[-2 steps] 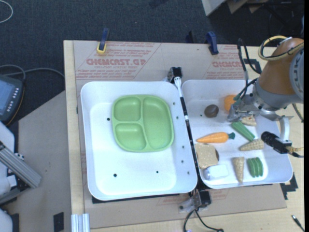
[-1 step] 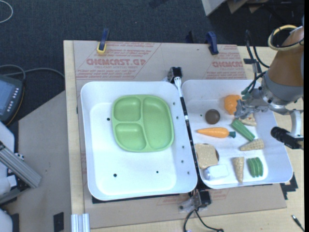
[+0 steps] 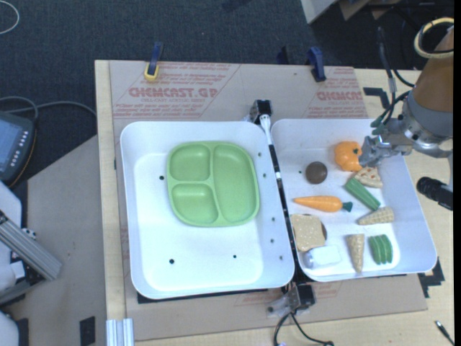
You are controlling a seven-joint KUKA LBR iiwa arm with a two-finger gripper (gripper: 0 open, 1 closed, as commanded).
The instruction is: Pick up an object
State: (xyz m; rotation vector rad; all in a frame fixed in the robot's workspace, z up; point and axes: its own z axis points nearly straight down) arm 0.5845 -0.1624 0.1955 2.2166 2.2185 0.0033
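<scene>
The right bin (image 3: 410, 258) holds several toy foods: an orange fruit (image 3: 346, 154), a brown ball (image 3: 315, 171), a carrot (image 3: 318, 203), a green pepper strip (image 3: 360, 193), a cracker wedge (image 3: 369, 176), a bread slice (image 3: 308, 231), a white block (image 3: 325, 256), a cone (image 3: 356, 251), a corn-like wedge (image 3: 377, 216) and a green pod (image 3: 380, 249). My gripper (image 3: 374, 152) hangs low at the bin's far right, just right of the orange fruit and above the cracker wedge. Nothing shows between its fingers.
The left bin (image 3: 144, 258) holds a green divided plate (image 3: 213, 183). Clamps (image 3: 152, 62) sit at the bench's back edge. A black clip (image 3: 261, 110) joins the bins at the back. The arm's orange band (image 3: 436, 85) rises at the right.
</scene>
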